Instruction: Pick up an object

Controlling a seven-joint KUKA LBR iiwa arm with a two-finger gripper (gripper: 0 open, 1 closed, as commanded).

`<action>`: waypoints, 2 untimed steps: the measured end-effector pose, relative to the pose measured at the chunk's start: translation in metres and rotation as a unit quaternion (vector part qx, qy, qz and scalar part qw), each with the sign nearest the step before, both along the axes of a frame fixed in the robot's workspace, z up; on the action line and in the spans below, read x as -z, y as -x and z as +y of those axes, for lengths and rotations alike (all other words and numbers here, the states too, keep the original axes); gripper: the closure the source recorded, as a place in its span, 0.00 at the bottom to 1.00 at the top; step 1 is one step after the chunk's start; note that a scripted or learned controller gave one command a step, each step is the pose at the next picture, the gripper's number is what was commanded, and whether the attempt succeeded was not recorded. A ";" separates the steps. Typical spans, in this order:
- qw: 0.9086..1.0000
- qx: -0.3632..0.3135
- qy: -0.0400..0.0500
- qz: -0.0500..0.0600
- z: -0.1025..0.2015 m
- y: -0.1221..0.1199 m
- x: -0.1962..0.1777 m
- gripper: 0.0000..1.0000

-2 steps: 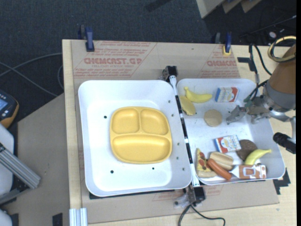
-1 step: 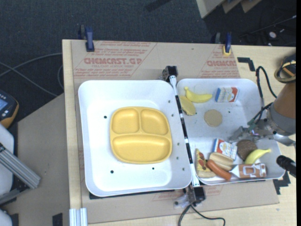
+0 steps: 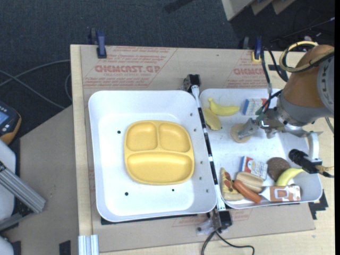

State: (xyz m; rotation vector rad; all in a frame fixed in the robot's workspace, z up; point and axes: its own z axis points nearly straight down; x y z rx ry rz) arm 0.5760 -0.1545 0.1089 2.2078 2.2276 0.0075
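Note:
My gripper [image 3: 251,127] hangs low over the upper middle of the right bin [image 3: 317,187], at the end of the grey arm with the orange band [image 3: 305,84]. Its tip is right next to a tan round piece [image 3: 239,136]; I cannot tell whether they touch. A yellow banana [image 3: 224,110] and a pale yellow wedge [image 3: 212,122] lie to the gripper's left. Just above it is a small blue and white box [image 3: 249,107].
The bin's near end holds a red and blue carton [image 3: 254,167], a brown ball [image 3: 277,167], a small banana [image 3: 289,176], a hot dog [image 3: 249,183], and an orange packet [image 3: 286,194]. The left bin [image 3: 106,142] bears a yellow divided plate [image 3: 158,152].

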 end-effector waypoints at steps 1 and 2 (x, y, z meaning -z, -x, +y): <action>1.000 0.007 -0.001 0.005 -0.047 0.072 0.025 0.00; 1.000 0.001 0.002 -0.003 -0.020 -0.002 -0.057 0.00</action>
